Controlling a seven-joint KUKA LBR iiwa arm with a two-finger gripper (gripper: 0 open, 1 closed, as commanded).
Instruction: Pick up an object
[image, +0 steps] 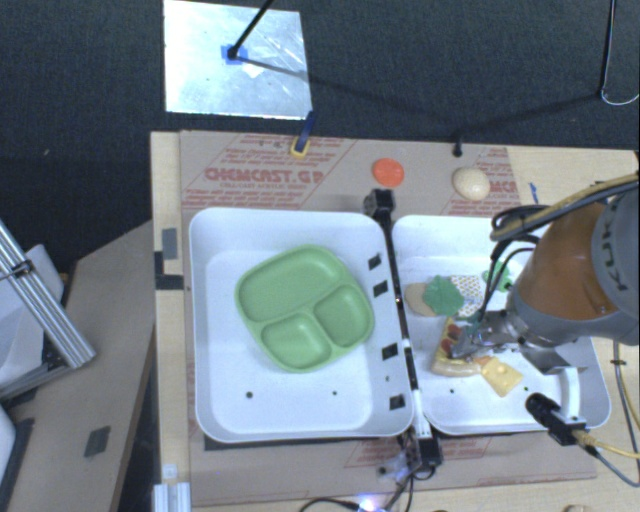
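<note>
In the right bin (440, 240) lies a small heap of toy food: a green leafy piece (442, 295), a beige piece (418, 301) beside it, a patterned piece (466, 287), a yellow wedge (501, 375) and a yellow-orange piece (452, 365) with red bits. My gripper (462, 343) is down low in this heap, right over the yellow-orange piece. The grey arm with its orange band (565, 270) comes in from the right and covers the bin's right part.
The left bin (215, 390) holds a green divided plate (305, 307). On the cardboard behind the bins sit an orange disc (387, 172) and a beige ball (471, 182). A black divider (392, 300) runs between the bins.
</note>
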